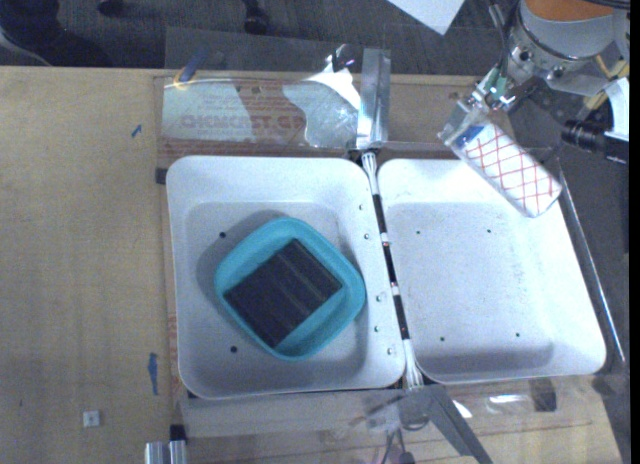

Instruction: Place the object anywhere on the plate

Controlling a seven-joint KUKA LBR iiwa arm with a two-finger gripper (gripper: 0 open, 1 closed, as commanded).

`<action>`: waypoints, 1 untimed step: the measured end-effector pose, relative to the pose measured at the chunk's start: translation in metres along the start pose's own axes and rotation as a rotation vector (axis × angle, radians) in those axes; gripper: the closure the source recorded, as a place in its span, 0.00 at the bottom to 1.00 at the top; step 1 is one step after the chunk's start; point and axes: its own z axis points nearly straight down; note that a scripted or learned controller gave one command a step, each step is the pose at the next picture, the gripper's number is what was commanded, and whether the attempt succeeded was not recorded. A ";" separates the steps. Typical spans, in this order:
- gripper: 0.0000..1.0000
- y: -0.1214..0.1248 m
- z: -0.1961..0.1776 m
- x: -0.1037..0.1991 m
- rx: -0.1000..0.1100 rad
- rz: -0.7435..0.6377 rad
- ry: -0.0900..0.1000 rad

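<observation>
The object was a white pouch with a red grid pattern (520, 174), and it hung at the far right corner of the right bin (480, 292), above the bin's back rim. Its long axis ran at a slant, from its upper end near the gripper (478, 112) down and to the right, so the lower end pointed away from the plate (290, 287). The upper end, which looked clear or shiny, sat at the fingers, and the pouch seemed to hang from them. I judged that the fingers pinched this upper end, though the contact itself was small and not sharp in the view.

The plate was a turquoise square one with rounded corners, and it lay in the left bin (200, 192), turned like a diamond. A dark ribbed square thing (283, 290) already covered most of its middle. From the pouch, the plate lay well apart, to the left and toward the near side, across the divider between the two bins. So the coming move would need a long travel leftward and forward over the right bin, and the free turquoise rim was narrow.

The arm (570, 12) reached in from the upper right of the right bin, with its orange band at the top edge of the view and the grey wrist tilted down toward the left. Cables ran beside the wrist. The worktop (80, 252) lay left of the left bin.
</observation>
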 end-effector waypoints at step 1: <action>0.00 0.000 -0.001 0.000 -0.001 0.000 -0.001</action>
